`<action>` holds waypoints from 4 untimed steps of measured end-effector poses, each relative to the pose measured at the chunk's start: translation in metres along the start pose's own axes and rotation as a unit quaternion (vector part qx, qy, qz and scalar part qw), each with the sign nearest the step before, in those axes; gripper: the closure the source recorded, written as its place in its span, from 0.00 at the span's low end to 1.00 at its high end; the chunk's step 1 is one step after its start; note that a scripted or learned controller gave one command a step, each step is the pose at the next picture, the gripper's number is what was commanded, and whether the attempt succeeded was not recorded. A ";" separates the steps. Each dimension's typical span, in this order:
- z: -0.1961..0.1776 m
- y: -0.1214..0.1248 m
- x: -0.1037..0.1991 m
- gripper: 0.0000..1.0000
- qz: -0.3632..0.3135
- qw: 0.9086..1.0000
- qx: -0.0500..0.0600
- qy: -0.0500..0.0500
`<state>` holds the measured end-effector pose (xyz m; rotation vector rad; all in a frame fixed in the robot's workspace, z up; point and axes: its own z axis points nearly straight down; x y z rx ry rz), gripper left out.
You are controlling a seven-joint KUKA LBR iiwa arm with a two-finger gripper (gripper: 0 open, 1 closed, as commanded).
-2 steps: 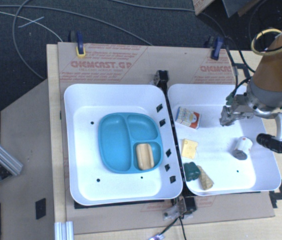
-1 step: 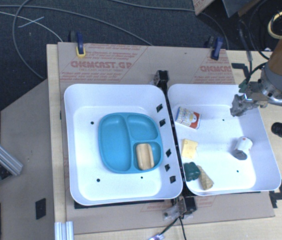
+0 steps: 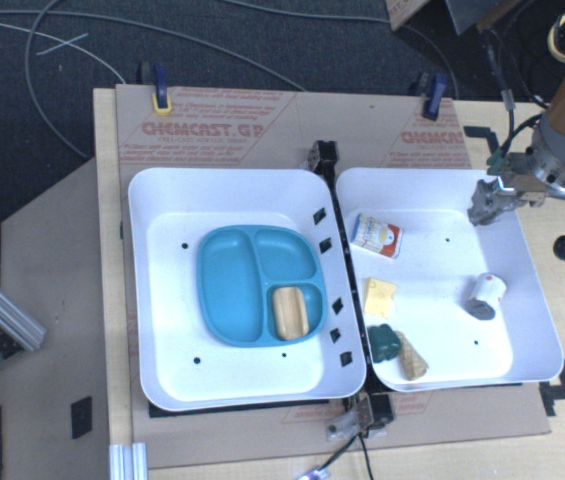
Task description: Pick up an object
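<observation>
The right bin (image 3: 522,363) holds a small white and red packet (image 3: 376,236), a pale yellow block (image 3: 380,296), a dark green lump (image 3: 384,343) touching a tan piece (image 3: 411,361), and a white cylinder (image 3: 485,294) lying on its side. My gripper (image 3: 486,205) hangs over the far right part of that bin, well above and behind the white cylinder. Nothing shows between its fingers.
The left bin (image 3: 162,368) bears a blue divided plate (image 3: 237,278) with a tan bread-like piece (image 3: 290,311) in its lower right compartment. A black divider with clips (image 3: 334,258) runs between the bins. Clamps (image 3: 161,96) hold the board at the back.
</observation>
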<state>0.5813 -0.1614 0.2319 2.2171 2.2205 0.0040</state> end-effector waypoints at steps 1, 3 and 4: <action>-0.001 0.002 0.059 1.00 -0.001 1.000 0.003 0.001; -0.014 -0.017 0.175 1.00 -0.002 1.000 0.003 0.002; 0.000 -0.031 0.232 1.00 -0.002 1.000 0.005 0.002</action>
